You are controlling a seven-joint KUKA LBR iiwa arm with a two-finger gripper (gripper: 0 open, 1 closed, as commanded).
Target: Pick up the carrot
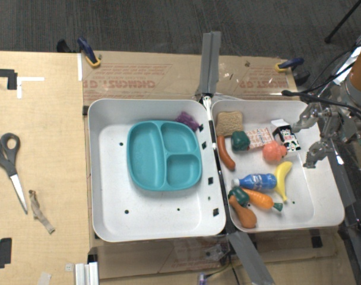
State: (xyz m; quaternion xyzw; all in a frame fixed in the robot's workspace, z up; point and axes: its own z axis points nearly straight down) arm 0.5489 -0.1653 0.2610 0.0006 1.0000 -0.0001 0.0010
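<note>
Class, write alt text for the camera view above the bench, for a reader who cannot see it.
The claw hangs over the right bin's right side, away from the carrot lying near that bin's front beside a blue bottle and a banana. The left bin holds a teal divided plate. Scissors lie on the bench at far left.

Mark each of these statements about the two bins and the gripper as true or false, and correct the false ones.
1. The carrot lies in the right bin. True.
2. The teal plate sits in the right bin. False: it sits in the left bin.
3. The gripper holds the carrot. False: it is at the right bin's far right side, apart from the carrot.
4. The banana lies right of the blue bottle. True.
5. The scissors lie inside the left bin. False: they lie on the bench left of it.
</note>
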